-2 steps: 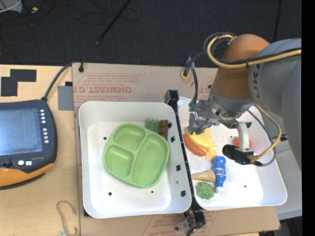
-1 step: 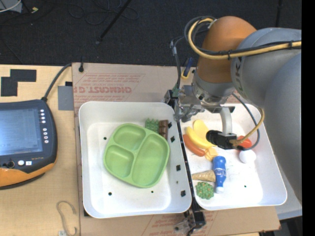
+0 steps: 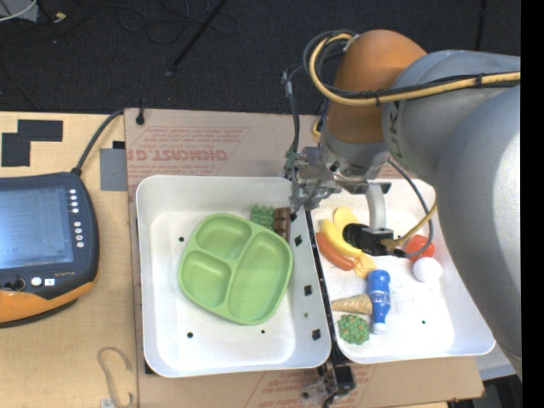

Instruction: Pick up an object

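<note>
My gripper (image 3: 299, 201) hangs over the wall between the two bins, near their far end. Just to its left, in the left bin (image 3: 158, 313), lies a small green and brown object (image 3: 267, 218), beside a green divided plate (image 3: 235, 267). In the right bin (image 3: 444, 330), just right of the gripper, lie a yellow banana (image 3: 340, 226) and an orange carrot-like piece (image 3: 334, 253). Nearer the front are a blue bottle (image 3: 379, 294), a tan cone (image 3: 350, 305) and a green broccoli piece (image 3: 354, 329). A white egg (image 3: 427, 269) and a red piece (image 3: 420, 246) sit at the right.
The arm's large grey body covers the right bin's far right part. A tablet with an orange edge (image 3: 38, 236) rests on the bench left of the bins. Cardboard (image 3: 204, 147) lies under and behind the bins.
</note>
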Action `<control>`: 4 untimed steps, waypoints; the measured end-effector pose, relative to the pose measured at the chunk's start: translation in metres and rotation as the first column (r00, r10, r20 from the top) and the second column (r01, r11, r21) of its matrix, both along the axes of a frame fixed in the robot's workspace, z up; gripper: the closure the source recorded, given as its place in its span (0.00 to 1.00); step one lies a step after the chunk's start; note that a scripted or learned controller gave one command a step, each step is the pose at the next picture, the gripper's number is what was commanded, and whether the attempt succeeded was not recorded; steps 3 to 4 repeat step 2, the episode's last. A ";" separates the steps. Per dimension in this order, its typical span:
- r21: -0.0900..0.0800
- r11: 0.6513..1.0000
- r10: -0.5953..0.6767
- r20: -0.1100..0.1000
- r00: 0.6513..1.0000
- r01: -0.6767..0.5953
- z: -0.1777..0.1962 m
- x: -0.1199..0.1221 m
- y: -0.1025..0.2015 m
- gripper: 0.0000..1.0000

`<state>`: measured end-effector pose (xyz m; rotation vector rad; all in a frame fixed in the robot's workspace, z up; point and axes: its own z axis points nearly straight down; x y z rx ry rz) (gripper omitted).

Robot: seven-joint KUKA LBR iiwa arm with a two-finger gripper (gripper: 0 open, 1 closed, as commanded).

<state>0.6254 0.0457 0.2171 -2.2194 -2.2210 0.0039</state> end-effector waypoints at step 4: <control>-0.001 1.000 0.001 -0.001 1.000 -0.001 0.005 -0.007 0.013 1.00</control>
